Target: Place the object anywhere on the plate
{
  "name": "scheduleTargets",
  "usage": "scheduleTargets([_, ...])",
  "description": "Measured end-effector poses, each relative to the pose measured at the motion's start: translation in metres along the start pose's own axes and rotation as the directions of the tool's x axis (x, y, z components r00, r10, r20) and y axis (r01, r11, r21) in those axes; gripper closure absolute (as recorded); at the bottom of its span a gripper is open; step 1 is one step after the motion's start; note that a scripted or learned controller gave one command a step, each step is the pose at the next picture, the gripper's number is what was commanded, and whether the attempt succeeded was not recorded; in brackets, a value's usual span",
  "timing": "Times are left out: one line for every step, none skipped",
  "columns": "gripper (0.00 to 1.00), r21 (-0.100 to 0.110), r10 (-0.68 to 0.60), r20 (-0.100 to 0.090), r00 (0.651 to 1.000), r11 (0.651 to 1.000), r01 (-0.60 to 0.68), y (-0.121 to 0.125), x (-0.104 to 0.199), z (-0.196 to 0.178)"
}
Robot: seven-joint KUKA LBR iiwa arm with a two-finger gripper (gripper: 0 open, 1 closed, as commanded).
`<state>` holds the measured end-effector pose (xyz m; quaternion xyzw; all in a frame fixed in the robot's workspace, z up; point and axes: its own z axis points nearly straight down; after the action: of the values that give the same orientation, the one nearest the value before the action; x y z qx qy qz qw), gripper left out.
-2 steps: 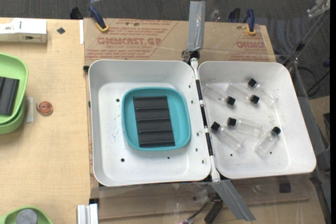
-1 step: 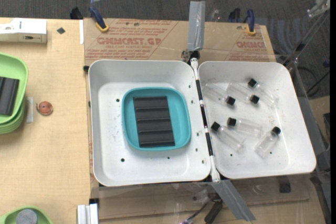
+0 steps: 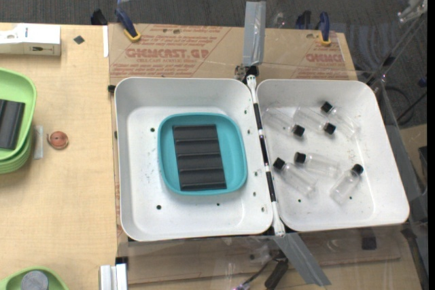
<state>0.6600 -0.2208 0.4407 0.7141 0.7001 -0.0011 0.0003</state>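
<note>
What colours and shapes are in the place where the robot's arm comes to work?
The left white bin holds a teal plate, a rounded square, with a dark ridged block on it. The right white bin holds small clear tubes with black caps.

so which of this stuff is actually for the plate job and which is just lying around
For the job:
- teal plate in the left bin
- clear vials with black caps in the right bin

Just lying about:
- green dish at the left edge
- small orange disc on the bench
- white box at the top left
- cardboard sheet behind the bins
</note>
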Motion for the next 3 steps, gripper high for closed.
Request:
scheduleTargets([0.00,0.000,0.000,0.000,1.000,1.000,0.000,0.0000,0.0000,0.0000])
scheduleTargets([0.00,0.000,0.000,0.000,1.000,1.000,0.000,0.0000,0.0000,0.0000])
scheduleTargets([0.00,0.000,0.000,0.000,1.000,1.000,0.000,0.0000,0.0000,0.0000])
